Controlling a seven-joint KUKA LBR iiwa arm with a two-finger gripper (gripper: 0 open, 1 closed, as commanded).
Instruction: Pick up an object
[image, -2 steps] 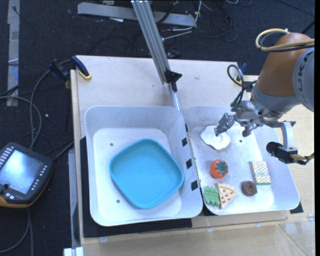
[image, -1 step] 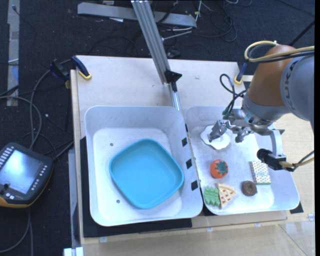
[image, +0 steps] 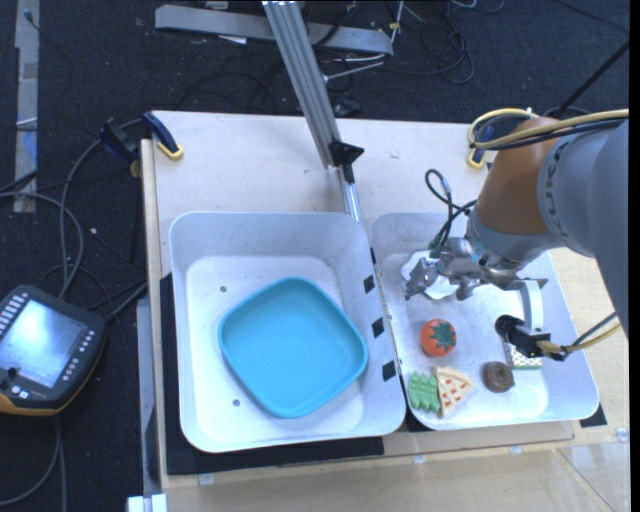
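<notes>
Several items lay unlifted in the right bin (image: 562, 396), lower right of frame: tomato (image: 438, 337), pizza slice (image: 453, 388), brown ring (image: 497, 376). Hand (image: 438, 281) hovered just above the tomato in frame. I could not tell its opening. Grasp pending.

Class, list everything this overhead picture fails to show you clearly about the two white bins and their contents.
- Camera view: the floor of the right shallow white bin beneath the two-finger gripper is hidden by the gripper and wrist.
- Camera view: the left shallow white bin's floor under the blue square plastic plate is covered by it.
- Camera view: the small brown round thing is too small to identify.
</notes>
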